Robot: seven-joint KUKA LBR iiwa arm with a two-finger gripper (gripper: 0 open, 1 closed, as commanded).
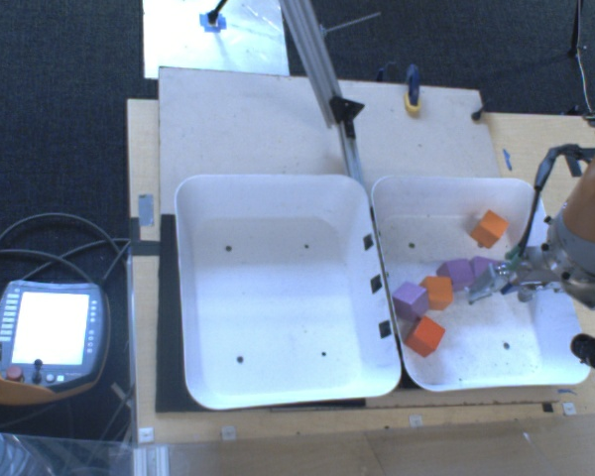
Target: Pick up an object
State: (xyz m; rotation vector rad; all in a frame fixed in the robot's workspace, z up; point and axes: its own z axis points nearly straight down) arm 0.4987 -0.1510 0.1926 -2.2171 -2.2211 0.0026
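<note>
Several small blocks lie in the right bin (535, 360). An orange cube (489, 228) sits apart near the back. In the middle, a purple block (460, 271), an orange cube (438, 291) and a second purple block (410, 298) form a loose cluster. Another orange block (425, 335) lies nearer the front-left corner. My gripper (488, 284) reaches in from the right, low over the bin. Its tip is right beside the purple block at the cluster's right end. Whether anything is held cannot be seen.
The left bin (193, 266) stands beside the right one, with a shared wall between them. A slanted metal pole (317, 58) rises behind the bins. A teach pendant (45, 335) with its cable lies off the bench at the left.
</note>
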